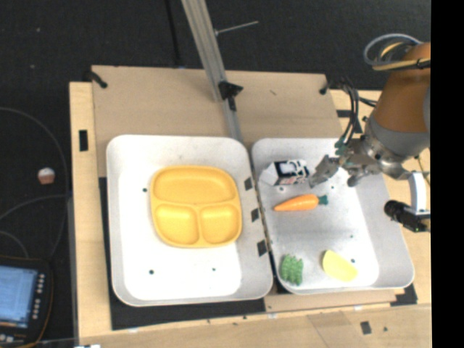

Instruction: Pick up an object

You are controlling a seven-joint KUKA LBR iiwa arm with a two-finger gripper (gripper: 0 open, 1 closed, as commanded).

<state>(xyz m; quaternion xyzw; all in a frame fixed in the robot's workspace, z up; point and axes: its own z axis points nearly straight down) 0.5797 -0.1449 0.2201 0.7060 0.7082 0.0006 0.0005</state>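
In the right bin (pixel 384 216) lie an orange carrot (pixel 296 204), a black-and-white packet (pixel 288 172) near the bin's far left corner, a green broccoli piece (pixel 291 268) and a yellow lemon-shaped piece (pixel 338 265) near the front. My gripper (pixel 335 171) hangs over the bin's far side, just right of the packet and above the carrot's green tip. Its fingers look spread, with nothing between them.
The left bin (pixel 130 216) holds a yellow three-compartment plate (pixel 195 205). A slanted metal pole (pixel 210 49) rises behind the bins. The arm's orange band (pixel 402 100) stands over the right bin's far right corner.
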